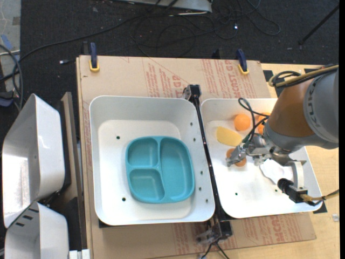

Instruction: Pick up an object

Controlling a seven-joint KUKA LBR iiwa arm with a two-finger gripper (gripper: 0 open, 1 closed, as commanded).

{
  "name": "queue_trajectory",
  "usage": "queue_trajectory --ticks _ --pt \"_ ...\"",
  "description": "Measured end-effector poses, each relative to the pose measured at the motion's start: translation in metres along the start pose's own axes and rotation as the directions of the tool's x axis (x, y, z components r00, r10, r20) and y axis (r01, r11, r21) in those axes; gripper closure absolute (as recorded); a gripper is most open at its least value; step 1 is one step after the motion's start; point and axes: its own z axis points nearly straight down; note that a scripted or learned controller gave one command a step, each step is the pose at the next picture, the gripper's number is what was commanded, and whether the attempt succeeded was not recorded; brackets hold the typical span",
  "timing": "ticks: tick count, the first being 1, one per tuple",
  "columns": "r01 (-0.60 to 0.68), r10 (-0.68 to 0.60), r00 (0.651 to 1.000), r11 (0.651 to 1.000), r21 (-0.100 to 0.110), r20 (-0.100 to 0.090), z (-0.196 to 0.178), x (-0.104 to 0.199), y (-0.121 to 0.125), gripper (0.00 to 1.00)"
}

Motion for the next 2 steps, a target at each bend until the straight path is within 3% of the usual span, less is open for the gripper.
queue_trajectory --ticks 1,2 --pt "-0.002 0.002 1.000 1.000 -0.004 0.001 -0.013 0.000 0.001 1.00" --pt "0.003 -0.003 1.000 1.000 -0.009 0.002 -0.057 -0.002 0.007 1.00"
